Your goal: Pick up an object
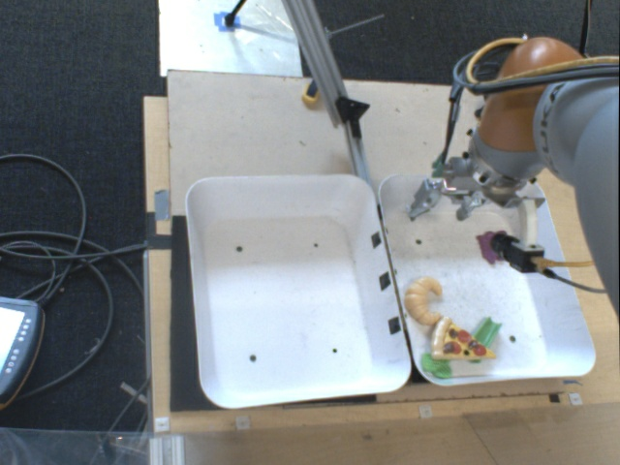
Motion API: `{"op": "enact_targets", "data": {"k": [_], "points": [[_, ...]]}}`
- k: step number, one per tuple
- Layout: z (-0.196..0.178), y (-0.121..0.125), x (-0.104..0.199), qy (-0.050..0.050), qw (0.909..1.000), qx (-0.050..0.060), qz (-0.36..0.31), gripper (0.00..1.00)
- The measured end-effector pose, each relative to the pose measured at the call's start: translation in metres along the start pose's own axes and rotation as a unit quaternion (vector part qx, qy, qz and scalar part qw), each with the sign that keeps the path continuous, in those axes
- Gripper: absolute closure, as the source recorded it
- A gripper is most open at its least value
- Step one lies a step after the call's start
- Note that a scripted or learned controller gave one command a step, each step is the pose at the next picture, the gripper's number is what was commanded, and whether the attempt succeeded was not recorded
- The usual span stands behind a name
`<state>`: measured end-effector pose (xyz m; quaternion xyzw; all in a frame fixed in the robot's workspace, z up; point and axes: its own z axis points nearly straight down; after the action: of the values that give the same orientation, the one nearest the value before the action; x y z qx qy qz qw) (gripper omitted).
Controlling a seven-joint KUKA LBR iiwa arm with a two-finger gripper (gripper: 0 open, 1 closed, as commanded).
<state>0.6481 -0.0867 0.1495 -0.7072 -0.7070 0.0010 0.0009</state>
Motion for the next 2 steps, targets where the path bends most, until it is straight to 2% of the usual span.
{"op": "enact_targets", "data": {"k": [1,2], "points": [[0.052,0.0,0.0,0.0,1.0,0.0,0.0,0.0],[0.038,0.002,0.0,0.0,1.0,-0.003,0.0,1.0]]}}
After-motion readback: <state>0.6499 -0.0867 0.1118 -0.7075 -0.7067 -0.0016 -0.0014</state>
